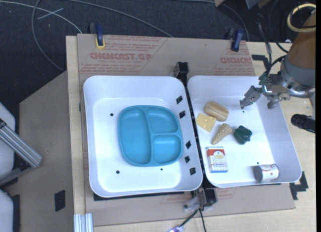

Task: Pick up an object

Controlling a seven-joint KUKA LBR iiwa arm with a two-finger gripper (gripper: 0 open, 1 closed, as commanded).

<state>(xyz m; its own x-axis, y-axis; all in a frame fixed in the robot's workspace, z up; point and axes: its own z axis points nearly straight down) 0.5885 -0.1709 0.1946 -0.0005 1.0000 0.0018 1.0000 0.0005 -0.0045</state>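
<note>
Pincer open and empty above right bin far edge; bread roll near bin's left wall, beside cheese wedge, probably light, rigid plastic, best gripped across short width.

The brown bench bears the left bin and right bin, side by side.

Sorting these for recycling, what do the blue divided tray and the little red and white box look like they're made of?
Blue divided tray: likely molded plastic, given its uniform colour, smooth soft sheen and rounded compartments. Red and white box: probably printed cardboard, with flat faces and crisp edges.
</note>
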